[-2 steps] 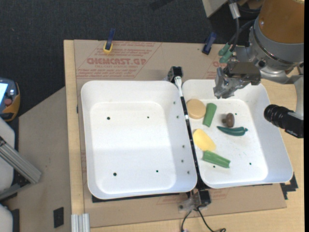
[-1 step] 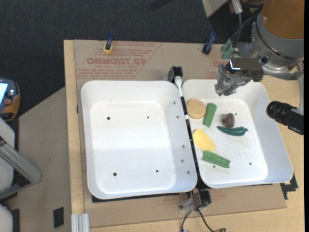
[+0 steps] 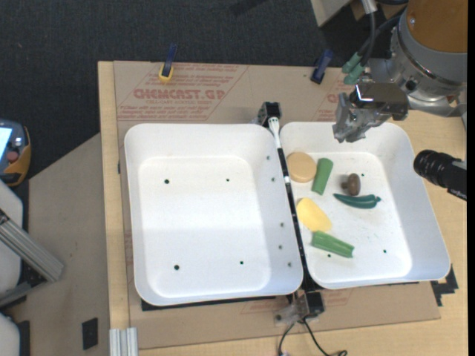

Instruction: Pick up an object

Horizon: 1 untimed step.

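The gripper [image 3: 350,130] hung over the far edge of the right bin [image 3: 415,262], its grey fingers pointing down; whether they were apart or together could not be told from this angle, and nothing showed between them. Above it the arm [image 3: 434,21] reached in, its orange band at the top corner.

All the loose objects lay in the right bin, nearer the camera than the gripper. Closest to the gripper was the upright-looking light green cylinder [image 3: 322,176], just below and a little to the left of it. Touching or almost touching that cylinder's left side sat a tan round disc [image 3: 300,166], close to the bin's left wall. To the cylinder's right was a small brown lump [image 3: 352,183], almost directly below the gripper, and just beneath the lump lay a dark teal curved piece [image 3: 358,200] — pepper-shaped, lying flat. Farther from the gripper, toward the bin's left wall, sat a yellow wedge [image 3: 312,215], and just beyond it, toward the near rim, a green block [image 3: 332,245] lay tilted.

None of these touched the gripper — each lay apart from it on the bin floor.

The left bin [image 3: 148,154] stood beside the right one, their rims meeting at a black clip [image 3: 269,113] at the far end. Both rested on a cardboard sheet [image 3: 215,87].
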{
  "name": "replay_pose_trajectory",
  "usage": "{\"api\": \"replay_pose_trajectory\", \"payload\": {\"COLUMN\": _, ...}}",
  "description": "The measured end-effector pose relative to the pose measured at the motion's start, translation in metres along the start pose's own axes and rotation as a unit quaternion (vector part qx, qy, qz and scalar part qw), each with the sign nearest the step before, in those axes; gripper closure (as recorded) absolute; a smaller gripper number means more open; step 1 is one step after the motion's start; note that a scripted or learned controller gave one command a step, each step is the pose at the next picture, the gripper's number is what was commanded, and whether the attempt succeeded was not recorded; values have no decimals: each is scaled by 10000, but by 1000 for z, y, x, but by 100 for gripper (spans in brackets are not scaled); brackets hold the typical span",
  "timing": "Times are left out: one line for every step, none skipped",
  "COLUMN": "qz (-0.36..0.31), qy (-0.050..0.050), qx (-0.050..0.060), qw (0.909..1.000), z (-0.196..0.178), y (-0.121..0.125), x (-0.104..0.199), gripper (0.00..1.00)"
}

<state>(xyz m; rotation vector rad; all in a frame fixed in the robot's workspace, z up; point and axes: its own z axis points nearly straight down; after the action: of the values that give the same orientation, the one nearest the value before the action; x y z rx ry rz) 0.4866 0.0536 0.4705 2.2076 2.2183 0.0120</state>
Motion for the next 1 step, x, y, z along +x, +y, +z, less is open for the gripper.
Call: {"api": "replay_pose_trajectory", "payload": {"qz": -2, "qy": -2, "qx": -13, "qw": 10000, "z": -10, "y": 1, "x": 0, "gripper": 100}}
